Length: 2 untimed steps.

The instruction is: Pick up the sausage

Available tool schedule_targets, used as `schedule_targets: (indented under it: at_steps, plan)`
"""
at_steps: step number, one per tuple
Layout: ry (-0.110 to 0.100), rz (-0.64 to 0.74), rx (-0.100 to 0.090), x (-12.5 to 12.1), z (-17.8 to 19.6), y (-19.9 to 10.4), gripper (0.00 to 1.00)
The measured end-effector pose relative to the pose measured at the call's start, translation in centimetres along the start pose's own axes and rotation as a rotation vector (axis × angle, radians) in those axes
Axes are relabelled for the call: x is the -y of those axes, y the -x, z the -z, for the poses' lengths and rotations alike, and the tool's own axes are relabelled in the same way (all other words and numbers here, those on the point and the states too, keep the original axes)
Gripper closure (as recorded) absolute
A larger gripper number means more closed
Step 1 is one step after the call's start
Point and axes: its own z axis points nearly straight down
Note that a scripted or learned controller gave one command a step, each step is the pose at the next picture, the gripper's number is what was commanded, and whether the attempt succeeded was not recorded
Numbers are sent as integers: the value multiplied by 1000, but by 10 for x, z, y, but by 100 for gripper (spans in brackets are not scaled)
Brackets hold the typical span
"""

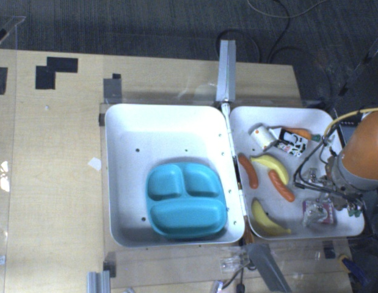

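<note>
This looks like a robotics lab. A pale wooden surface point(54, 182) carries two shallow white bins point(124, 182) held by metal brackets point(227, 72), with black tape marks point(54, 69) stuck near its far left corner. Loose cables point(286, 8) trail over dark carpet point(115, 11) behind, and a grey arm point(359, 163) with an orange band and exposed wiring reaches in from the right.

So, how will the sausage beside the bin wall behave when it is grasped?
The sausage looks smooth and rounded, so it may slip or roll. It lies close to the bin wall, so one finger may find little room. It probably keeps its shape.
</note>
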Motion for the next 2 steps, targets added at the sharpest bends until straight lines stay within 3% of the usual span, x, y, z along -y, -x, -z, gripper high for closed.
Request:
schedule_targets:
  at_steps: [1, 2]
  plan:
    - [-1, -3, 8, 1, 10, 4, 100]
    - [-1, -3, 8, 1, 10, 4, 0]
